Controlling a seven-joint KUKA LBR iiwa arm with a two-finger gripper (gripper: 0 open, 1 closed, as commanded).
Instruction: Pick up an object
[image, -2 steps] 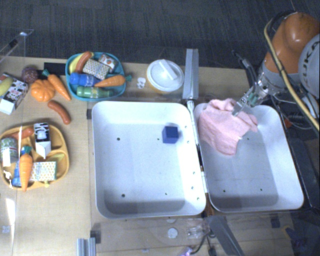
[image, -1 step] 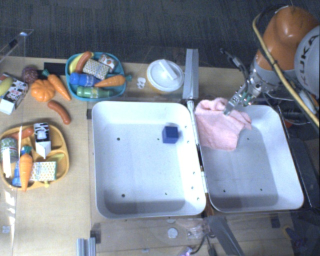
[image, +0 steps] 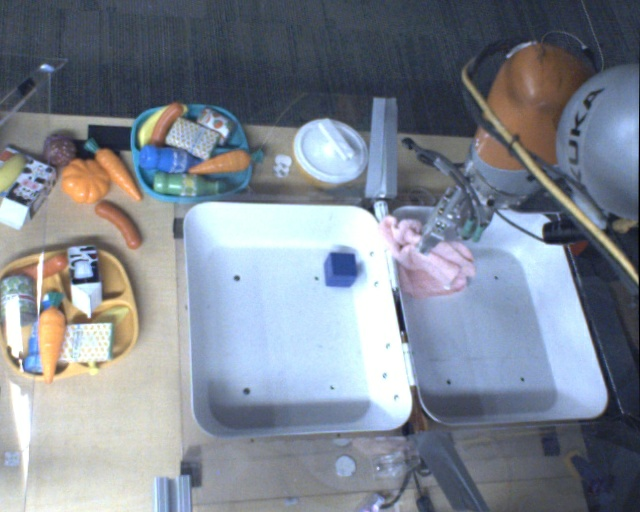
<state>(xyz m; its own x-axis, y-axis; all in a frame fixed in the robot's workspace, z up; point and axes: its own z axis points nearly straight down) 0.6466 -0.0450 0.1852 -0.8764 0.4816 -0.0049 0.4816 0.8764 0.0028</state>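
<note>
1. The gripper (image: 447, 225) is down at the pink cloth (image: 430, 258), at its upper edge; whether it is spread, closed, or has any fabric pinched, I cannot tell from this slanted view.
2. The pink cloth lies bunched in the right bin (image: 520, 390), in the corner by the divider between the two bins, its near end touching that wall.
3. A blue block (image: 341, 268) sits alone in the left bin (image: 280, 390), just across the divider from the cloth.
4. To do this step well, I judge the grip should take a thick fold of the cloth rather than a thin edge, which could slip free.
5. The lift should go straight up, away from the divider, so the hanging fabric does not snag on the rim.
</note>
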